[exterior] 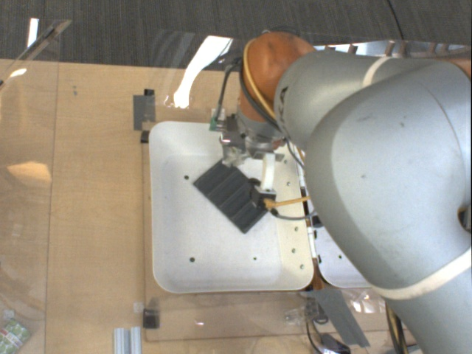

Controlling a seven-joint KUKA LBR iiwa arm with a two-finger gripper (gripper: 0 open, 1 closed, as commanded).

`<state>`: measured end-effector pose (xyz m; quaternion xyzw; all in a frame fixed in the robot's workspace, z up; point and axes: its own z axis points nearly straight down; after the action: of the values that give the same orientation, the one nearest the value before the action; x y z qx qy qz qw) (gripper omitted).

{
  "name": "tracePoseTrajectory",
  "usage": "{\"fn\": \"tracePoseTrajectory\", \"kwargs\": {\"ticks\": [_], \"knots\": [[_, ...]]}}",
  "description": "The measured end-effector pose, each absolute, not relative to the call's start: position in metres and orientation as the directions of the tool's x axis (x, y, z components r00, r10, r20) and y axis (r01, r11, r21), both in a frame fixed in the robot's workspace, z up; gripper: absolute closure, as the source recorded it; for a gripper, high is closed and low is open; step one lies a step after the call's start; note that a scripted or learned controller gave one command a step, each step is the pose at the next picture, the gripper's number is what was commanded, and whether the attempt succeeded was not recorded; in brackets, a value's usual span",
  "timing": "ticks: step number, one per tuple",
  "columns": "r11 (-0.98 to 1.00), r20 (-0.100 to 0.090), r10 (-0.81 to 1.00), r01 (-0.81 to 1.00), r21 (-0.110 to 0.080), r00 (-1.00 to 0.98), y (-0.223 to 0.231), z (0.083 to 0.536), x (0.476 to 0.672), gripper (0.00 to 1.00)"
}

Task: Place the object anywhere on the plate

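Hanging low over the left bin [184, 249], the gripper [234, 155] is right at the upper corner of the dark ribbed slab [228, 194]. The wrist housing blocks the look from above, so how far the gripper is open, I cannot tell, and I cannot tell whether it has any hold on the slab or only meets its corner.

The slab is flat on the white floor of the left bin, in the upper right part, turned on a diagonal so that one corner points up toward the gripper and the opposite one down toward the bin's middle. Its grooves run along its length. A few small dark dots [192, 259] mark the bin floor below it, well apart from the slab.

Above the wrist comes the orange band [265, 61], and then the big grey arm [383, 161] sweeps in from the right, covering most of the right bin [339, 271], of which a white corner peeks out below. Both bins rest on the pale wooden bench [74, 198], with a dark clamp [145, 109] at the left bin's upper left corner.
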<state>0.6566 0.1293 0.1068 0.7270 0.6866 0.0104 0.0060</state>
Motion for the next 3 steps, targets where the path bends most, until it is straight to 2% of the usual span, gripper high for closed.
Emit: {"fn": "tracePoseTrajectory", "kwargs": {"ticks": [1, 2, 3], "knots": [[-0.122, 0.002, 0.993, 0.992, 0.016, 0.122, 0.164, 0.096, 0.670, 1.00], [-0.104, 0.003, 0.995, 0.994, 0.014, 0.104, 0.229, 0.096, 0.673, 1.00], [0.012, 0.008, 1.000, 1.000, 0.022, -0.012, 0.180, 0.096, 0.647, 1.00]]}}
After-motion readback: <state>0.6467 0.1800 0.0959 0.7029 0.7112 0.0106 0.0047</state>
